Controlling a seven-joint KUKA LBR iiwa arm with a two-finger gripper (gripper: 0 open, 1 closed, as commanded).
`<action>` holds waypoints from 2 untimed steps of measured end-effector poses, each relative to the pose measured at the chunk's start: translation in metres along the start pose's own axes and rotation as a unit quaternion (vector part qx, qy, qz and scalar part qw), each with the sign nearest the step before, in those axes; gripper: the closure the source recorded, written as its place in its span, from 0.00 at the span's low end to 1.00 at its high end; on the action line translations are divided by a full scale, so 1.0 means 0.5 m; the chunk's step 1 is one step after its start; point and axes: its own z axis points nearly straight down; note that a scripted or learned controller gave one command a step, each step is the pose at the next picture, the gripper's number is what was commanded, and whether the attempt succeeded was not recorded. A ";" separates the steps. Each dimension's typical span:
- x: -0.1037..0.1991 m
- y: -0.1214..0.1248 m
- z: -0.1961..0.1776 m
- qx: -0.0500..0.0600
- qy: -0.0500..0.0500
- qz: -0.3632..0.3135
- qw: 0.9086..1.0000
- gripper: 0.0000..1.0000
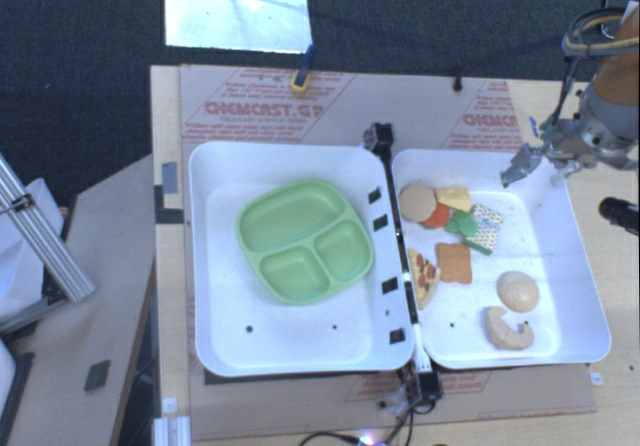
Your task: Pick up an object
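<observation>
The right bin (575,264) holds several toy foods: a tan burger bun (417,201), a red tomato slice (437,217), a yellow piece (454,198), a green piece (462,224), a patterned block (487,226), a pizza slice (424,277), an orange cracker (454,263), a round cream bun (518,291) and a pale croissant shape (508,330). My gripper (535,162) hangs over the bin's far right corner, apart from all of them, with nothing visible between its fingers.
The left bin (215,334) bears a green three-compartment plate (305,240). A black divider (395,244) runs between the bins. A yellow-tipped tool (303,74) lies on the cardboard behind them. A metal frame (40,244) stands at far left.
</observation>
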 end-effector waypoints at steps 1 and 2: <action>0.001 0.005 -0.014 -0.005 -0.001 -0.001 1.000 0.00; 0.007 0.010 0.120 -0.003 -0.001 -0.003 1.000 0.00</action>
